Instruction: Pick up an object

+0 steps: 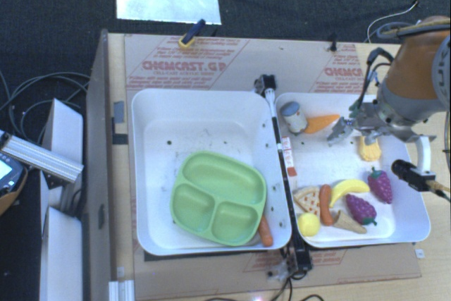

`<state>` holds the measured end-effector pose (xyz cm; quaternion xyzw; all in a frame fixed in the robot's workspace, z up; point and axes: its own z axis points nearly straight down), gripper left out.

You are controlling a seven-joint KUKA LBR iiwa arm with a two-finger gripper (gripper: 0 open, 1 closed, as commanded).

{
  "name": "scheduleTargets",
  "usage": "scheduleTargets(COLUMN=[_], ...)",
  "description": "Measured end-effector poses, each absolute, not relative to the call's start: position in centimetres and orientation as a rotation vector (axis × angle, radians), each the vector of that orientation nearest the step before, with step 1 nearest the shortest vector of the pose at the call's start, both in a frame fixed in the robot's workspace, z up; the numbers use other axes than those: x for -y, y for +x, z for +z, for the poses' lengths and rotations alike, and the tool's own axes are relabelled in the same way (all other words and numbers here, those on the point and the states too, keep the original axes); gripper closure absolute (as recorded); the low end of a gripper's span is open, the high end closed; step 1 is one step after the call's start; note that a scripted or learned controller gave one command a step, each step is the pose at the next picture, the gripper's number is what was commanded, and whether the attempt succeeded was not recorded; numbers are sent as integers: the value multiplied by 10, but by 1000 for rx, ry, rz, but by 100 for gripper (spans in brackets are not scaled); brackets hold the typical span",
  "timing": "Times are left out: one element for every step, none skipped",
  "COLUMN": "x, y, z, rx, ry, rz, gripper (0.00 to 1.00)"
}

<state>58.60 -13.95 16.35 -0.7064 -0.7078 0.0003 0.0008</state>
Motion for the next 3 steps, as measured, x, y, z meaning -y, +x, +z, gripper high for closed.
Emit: scheduleTargets(x=[190,150,123], y=[602,539,518], z=[200,165,99], rx=[2226,2223,2222], ry=[-2223,-2219,-2219], rz=[-2,0,0], gripper=[0,0,0])
